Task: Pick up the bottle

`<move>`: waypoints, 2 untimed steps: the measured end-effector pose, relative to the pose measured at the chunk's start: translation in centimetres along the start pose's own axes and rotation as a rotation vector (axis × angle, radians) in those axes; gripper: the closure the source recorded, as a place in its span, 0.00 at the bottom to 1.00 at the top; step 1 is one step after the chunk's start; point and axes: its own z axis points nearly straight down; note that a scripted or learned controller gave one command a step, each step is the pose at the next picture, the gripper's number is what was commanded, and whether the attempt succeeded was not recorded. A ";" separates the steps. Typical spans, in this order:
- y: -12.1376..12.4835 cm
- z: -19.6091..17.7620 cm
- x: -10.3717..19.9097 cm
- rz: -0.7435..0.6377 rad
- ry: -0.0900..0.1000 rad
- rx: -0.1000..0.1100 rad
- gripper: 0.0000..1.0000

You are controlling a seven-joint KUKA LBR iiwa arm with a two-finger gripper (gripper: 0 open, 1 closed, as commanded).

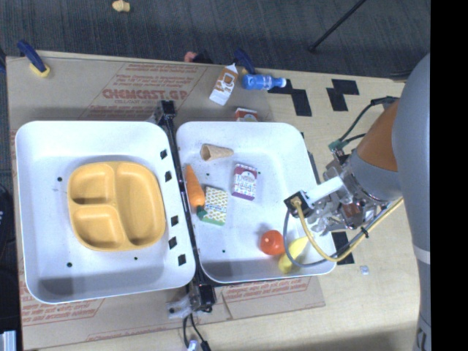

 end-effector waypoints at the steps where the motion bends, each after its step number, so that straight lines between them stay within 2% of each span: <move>1: 0.8 0.2 -0.2 0.002 -0.001 -0.001 1.00; 2: 0.0 1.9 0.0 0.001 -0.002 0.001 1.00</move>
